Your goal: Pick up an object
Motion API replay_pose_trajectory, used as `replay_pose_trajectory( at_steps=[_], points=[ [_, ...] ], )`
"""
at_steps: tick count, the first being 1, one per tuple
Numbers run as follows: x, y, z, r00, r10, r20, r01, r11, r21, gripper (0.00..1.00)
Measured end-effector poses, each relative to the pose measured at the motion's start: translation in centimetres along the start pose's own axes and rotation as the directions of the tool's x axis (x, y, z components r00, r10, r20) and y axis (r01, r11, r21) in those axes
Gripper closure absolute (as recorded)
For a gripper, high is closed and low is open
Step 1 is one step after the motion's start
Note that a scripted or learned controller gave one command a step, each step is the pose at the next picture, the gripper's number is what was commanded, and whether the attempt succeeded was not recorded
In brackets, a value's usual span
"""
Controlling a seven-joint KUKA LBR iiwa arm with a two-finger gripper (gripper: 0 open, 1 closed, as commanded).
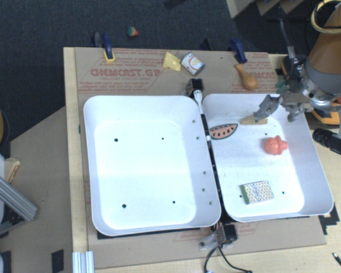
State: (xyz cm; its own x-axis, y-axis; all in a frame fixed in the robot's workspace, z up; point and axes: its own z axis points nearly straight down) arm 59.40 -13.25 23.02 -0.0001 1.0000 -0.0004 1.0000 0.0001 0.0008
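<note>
Camera view showed the pincer point(267, 110) clamped on a tan piece point(253, 119), barely lifted off the right bin point(307, 181).

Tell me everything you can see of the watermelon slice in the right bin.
The watermelon slice is a small flat wedge, probably a toy: red-pink flesh with dark seed specks and a thin green rind along its curved lower edge. It lies flat on the floor of the right bin, hard against the bin's left wall, near the far end. Nothing else touches it; the gripper is apart from it, to its right.
</note>
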Motion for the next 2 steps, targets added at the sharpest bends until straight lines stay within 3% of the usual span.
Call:
replay_pose_trajectory(
  at_steps=[1, 2],
  points=[
    [5.1, -1.0, -8.7, 1.000, -0.006, 0.000, 0.006, 1.000, -0.008, 0.00],
    [2.9, 7.6, -0.3, 1.000, -0.002, 0.003, 0.002, 1.000, -0.003, 0.00]
  ],
)
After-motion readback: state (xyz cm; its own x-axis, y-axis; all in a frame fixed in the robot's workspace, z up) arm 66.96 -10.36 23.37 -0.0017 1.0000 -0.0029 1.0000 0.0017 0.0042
